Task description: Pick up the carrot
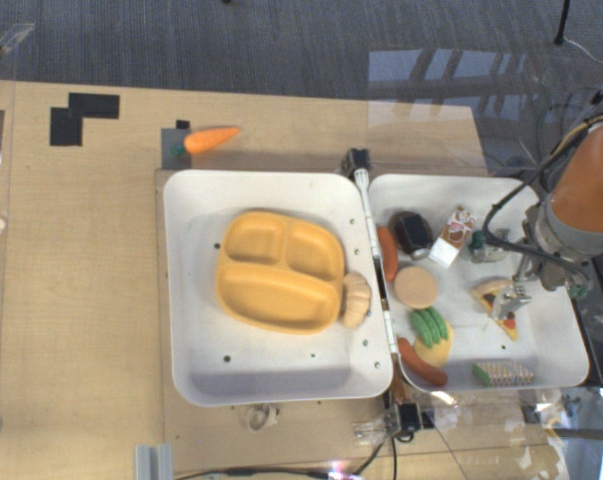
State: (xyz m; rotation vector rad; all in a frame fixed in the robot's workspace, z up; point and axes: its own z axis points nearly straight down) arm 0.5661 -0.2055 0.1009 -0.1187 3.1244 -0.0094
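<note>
Down at the near edge of the right bin lie a small ridged piece and a sausage. Just above them my fingers hang over a pizza slice; how far apart they stand, I cannot tell. Across the divider sits the yellow tray. Farthest off, the carrot rests on the desk beyond the left bin.

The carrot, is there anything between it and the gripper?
Yes. The carrot lies on the bench beyond the left bin, while the gripper hangs over the right bin. The yellow divided plate and the bin walls lie between them.
</note>
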